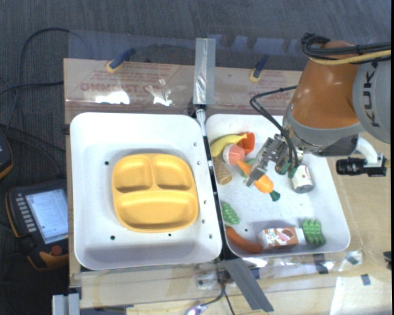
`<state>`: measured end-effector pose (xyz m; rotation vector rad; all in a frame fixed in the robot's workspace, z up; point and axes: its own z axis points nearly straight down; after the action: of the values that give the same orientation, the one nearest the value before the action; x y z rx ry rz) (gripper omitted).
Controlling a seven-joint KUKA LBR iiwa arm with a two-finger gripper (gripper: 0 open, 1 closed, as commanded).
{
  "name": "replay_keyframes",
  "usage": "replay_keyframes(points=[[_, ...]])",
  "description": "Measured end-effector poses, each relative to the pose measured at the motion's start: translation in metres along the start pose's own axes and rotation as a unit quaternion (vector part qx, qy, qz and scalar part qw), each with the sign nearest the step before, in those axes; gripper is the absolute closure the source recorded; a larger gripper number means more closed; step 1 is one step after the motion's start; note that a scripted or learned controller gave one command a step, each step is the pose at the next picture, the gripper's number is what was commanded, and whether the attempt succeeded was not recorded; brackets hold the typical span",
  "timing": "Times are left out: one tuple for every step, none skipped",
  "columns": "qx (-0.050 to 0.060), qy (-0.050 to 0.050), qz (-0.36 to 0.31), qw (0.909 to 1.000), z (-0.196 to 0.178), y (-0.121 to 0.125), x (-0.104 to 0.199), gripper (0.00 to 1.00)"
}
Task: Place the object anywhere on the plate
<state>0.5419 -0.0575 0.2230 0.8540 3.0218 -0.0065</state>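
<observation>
The yellow sectioned plate looked like smooth, slightly glossy plastic, and the two white bins had the same moulded sheen. Beneath them the bench was matt brown board under crinkled clear film, and the carpet was rough grey weave.

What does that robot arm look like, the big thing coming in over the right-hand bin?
The arm is bulky and rounded: a broad orange band sits above a grey wrist, with grey casing bearing dark letters at the right. Black cables loop over its top and down its side. Its tool is a small, dark grey metal piece.
</observation>
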Motion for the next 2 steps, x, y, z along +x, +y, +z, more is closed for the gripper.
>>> replay_keyframes(points=[[-0.001,0.003,0.037,0.9993,0.04,0.042,0.067,1.0],[-0.002,0.0,0.012,0.9999,-0.127,0.1,0.07,1.0]])
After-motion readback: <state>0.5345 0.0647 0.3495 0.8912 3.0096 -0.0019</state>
